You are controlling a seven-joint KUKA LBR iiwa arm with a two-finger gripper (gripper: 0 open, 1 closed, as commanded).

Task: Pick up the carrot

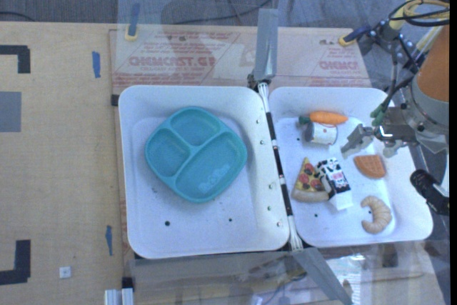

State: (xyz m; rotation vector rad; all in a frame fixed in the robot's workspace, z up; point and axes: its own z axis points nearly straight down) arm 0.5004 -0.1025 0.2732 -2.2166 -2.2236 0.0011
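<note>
gripper (368,141) hangs over the right bin (421,228), toward its right side, arm coming in from the right edge. you can see two grey fingers (355,140) spread apart with bare bin floor between them, so the jaws stand open and hold nothing.

carrot (328,117) lies up and to the left of the jaws, near the far wall of the right bin, long axis roughly left to right. it is apart from the fingers, no contact. a small white and dark item (319,133) sits just below the carrot, to the left of the jaws; you cannot tell from here what it is.

below the jaws: orange flat piece (370,166) just under the fingers, milk carton (335,184) down and left, pizza slice (309,181) further left, croissant (376,214) lowest.

well to the left of the jaws, the left bin (143,225) holds a teal divided plate (196,153).
</note>
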